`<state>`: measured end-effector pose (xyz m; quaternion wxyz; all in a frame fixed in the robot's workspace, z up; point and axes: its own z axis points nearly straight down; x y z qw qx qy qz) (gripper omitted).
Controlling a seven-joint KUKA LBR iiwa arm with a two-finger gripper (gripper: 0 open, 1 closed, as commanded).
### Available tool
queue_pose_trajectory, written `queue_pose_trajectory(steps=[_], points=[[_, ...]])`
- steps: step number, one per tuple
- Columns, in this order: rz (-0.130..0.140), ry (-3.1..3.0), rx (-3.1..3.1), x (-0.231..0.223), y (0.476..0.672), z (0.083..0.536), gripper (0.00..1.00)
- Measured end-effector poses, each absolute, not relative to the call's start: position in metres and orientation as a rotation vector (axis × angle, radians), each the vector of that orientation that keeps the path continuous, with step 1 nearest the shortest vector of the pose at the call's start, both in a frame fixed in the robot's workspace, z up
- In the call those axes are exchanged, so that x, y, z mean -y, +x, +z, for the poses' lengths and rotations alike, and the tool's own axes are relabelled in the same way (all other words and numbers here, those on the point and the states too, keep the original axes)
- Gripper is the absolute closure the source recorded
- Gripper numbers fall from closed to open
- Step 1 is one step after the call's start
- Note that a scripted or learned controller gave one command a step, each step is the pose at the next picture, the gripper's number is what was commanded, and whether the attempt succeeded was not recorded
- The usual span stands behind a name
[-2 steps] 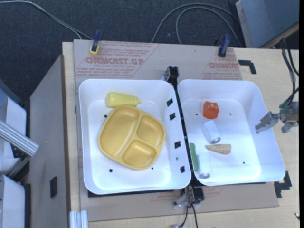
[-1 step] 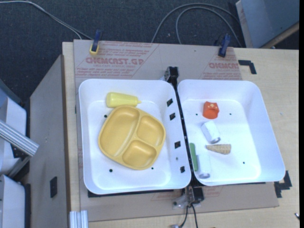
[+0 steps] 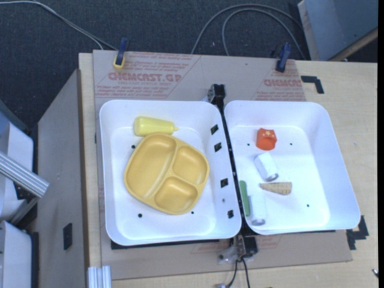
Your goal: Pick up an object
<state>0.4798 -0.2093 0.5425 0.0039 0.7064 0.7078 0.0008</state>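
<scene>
Cardboard-topped bench [image 3: 180,71], two white bins, left bin [image 3: 114,179] with yellow divided plate [image 3: 167,173] and yellow bottle [image 3: 153,125], right bin [image 3: 324,161] with orange cap-shaped piece [image 3: 266,138], white cylinder [image 3: 266,166], tan cone-shaped piece [image 3: 276,188], green marker [image 3: 245,198], can't tell the pincer's state

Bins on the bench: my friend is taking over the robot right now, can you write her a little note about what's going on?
Gripper: no arm over the bins at this moment, nothing held.
Left white bin: yellow plastic divided plate and, just above it, a yellow squeeze bottle lying on its side.
Right white bin: small orange-red object, white cylinder, tan cone-shaped piece, green and white stick-shaped item along the left wall.
Done: nothing picked yet.
Left: choose one object, grasp it, lift it.
</scene>
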Motion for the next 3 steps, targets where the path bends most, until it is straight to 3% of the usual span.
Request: queue_pose_trajectory(steps=[3], points=[[0.007, 2.200, -2.211, 0.210, 0.481, 0.577, 1.00]])
